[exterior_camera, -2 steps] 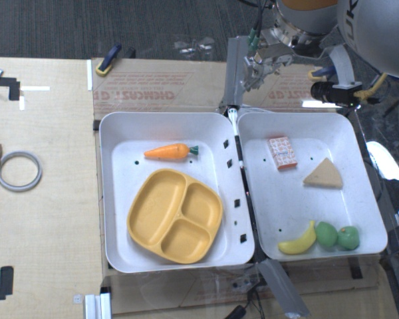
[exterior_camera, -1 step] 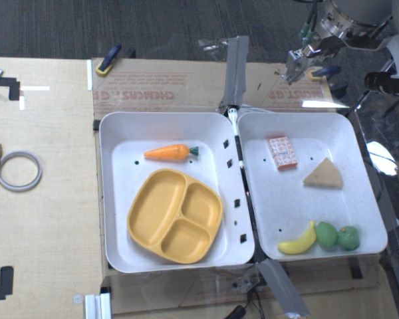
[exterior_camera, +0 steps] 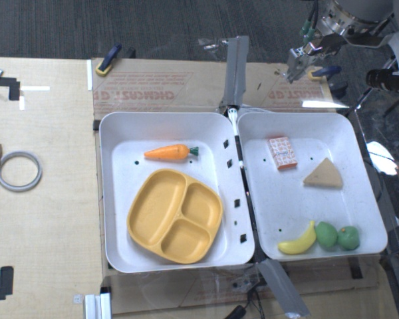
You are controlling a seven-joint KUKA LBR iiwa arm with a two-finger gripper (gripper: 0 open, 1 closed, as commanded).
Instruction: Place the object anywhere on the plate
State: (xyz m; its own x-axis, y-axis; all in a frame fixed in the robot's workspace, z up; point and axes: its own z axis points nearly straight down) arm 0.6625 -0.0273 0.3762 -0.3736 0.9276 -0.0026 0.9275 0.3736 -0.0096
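One fixed camera looks down at a slant from above the bench. It takes in both the left bin point(exterior_camera: 110, 178) and the right bin point(exterior_camera: 366, 178), from some distance.

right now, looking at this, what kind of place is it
Probably a robotics lab test bench, not a kitchen. Two white bins sit side by side on taped-down cardboard, the food is toy-like, such as the carrot and banana, and a robot arm reaches in from the upper right.
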